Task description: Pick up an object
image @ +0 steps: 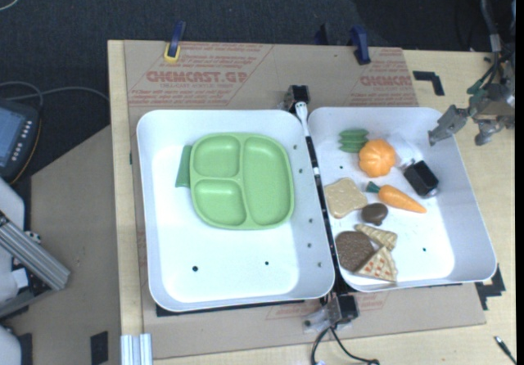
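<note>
Pincer [464, 128]: fingers spread apart, nothing between them, over right bin's [467, 216] far right corner.
Toy food: orange pumpkin [377, 157], carrot [401, 199], bread slice [345, 196], near bin centre.
Left bin [164, 257]: green divided plate [242, 180].

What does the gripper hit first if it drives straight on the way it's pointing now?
Hedged, height is unclear: the gripper points left and down over the right bin's upper right edge. The black block looks first in line, then the carrot.
</note>
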Available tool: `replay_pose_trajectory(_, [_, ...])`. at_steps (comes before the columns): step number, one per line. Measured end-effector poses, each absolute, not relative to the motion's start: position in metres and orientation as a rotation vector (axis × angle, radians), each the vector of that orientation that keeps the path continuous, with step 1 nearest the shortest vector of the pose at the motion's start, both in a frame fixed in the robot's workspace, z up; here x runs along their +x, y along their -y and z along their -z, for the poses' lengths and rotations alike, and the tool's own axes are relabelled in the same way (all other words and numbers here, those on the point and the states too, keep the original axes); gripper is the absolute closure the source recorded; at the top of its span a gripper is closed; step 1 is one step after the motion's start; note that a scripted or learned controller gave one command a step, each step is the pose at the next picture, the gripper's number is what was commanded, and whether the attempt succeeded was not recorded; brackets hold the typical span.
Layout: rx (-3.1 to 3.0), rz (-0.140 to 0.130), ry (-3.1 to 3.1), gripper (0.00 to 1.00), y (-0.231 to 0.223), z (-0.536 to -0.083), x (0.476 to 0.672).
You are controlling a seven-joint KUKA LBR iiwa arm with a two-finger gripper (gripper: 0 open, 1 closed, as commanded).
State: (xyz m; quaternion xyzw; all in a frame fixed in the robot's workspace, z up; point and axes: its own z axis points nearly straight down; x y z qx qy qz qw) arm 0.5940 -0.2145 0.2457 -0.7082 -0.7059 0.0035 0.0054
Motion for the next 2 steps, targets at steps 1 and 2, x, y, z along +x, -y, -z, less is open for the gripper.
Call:
replay_pose_trajectory(1, [-2.222, 0.000, 2.223, 0.00, 0.214, -0.254, 0.597])
replay_pose_trajectory(2, [-2.217, -0.005, 2.218, 0.00, 0.216, -0.195, 0.604])
